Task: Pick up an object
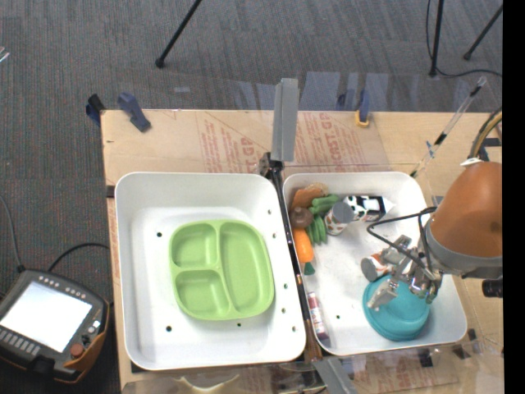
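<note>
Above: gripper over teal bowl in right bin, finger spread unclear; green divided plate in left bin

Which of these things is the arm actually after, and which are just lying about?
Job in hand:
gripper
teal bowl
toys piled in the right bin: carrot, cow figure, green vegetables

Lying about:
green divided plate
left bin
control pendant
</note>
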Controlling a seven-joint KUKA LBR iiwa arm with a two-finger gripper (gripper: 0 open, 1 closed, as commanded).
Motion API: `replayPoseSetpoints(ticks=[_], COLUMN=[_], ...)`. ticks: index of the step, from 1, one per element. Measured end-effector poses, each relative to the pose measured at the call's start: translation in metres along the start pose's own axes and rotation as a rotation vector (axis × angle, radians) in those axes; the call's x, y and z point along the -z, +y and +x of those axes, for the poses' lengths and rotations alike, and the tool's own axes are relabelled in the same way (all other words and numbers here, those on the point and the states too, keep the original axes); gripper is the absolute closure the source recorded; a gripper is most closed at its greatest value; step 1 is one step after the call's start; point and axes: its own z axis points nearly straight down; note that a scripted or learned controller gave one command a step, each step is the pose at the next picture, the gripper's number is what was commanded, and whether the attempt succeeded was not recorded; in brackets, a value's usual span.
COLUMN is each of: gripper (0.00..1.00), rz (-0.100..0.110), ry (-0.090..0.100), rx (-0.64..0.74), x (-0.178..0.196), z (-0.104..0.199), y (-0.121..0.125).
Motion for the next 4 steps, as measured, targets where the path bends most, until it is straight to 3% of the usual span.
replayPoseSetpoints(ticks=[1,2,3,4], gripper=[0.00,0.00,0.00,0.00], rz=[0.011,0.011,0.011,0.011], ry=[0.056,0.053,0.054,0.059], rx=[0.067,0.077,0.173,0.175], x=[-0.021,-0.018,-0.023,-0.021], z=[-0.036,0.010,-0.066,-0.005], y=[-0.009,-0.024,-0.008,-0.008])
